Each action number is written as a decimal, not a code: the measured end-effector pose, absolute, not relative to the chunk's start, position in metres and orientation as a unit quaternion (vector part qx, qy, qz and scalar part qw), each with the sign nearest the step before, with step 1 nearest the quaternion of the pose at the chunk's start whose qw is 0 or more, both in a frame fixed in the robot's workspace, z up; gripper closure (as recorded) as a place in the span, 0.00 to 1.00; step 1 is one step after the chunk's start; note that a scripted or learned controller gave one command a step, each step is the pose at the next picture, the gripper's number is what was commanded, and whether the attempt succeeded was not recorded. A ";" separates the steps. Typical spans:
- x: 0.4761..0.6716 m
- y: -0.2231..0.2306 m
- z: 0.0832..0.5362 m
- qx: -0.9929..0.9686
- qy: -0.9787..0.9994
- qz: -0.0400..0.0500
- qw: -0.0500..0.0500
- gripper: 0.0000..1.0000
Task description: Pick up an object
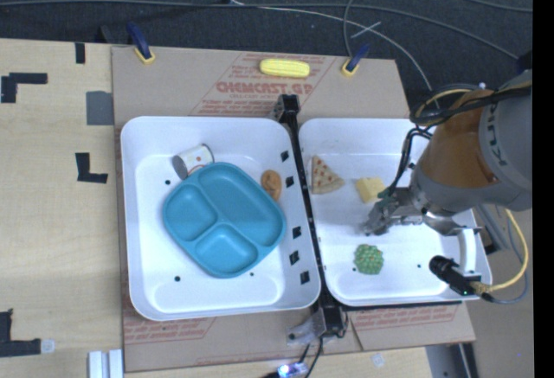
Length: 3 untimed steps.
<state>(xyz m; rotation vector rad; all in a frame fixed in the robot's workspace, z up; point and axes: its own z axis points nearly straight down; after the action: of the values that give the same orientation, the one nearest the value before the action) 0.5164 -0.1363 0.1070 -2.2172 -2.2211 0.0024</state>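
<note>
Two shallow white bins sit side by side on the surface, the left bin (pixel 138 221) and the right bin (pixel 346 136), meeting along a dark divider down the middle.

The left bin holds three things: one blue sectioned tray (pixel 223 219) with three compartments lying in the middle, one small cup (pixel 192 161) on its side touching the tray's upper left edge, and one brown rounded piece (pixel 272 183) just beside the tray's upper right corner, close to the divider.

The right bin also holds three things: one pizza-slice toy (pixel 325 176) near the divider at the upper left, one pale yellow chunk (pixel 370 189) to its right, and one green bumpy ball (pixel 369 259) lower down, resting on the bin floor apart from the other two.

The arm (pixel 472 160) reaches in from the right, and the jaws (pixel 382 218) hang low over the right bin, between the yellow chunk above and the green ball below. Nothing shows pinched in them; whether they are spread or pressed together cannot be told from this angle.

Outside the bins, one yellow corn cob (pixel 284 67) lies on the cardboard sheet (pixel 216 82) behind them, and two blue-and-yellow clamps (pixel 140 43) grip that sheet's far edge
</note>
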 end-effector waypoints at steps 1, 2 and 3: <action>0.515 -0.136 0.170 -0.707 -0.708 -0.001 -0.002 1.00; 0.516 -0.136 0.202 -0.707 -0.708 -0.001 -0.001 1.00; 0.521 -0.079 0.196 -0.705 -0.709 0.000 0.001 1.00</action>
<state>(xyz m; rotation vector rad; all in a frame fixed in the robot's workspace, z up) 0.5211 -0.0785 0.1961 -2.2126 -2.2274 -0.0009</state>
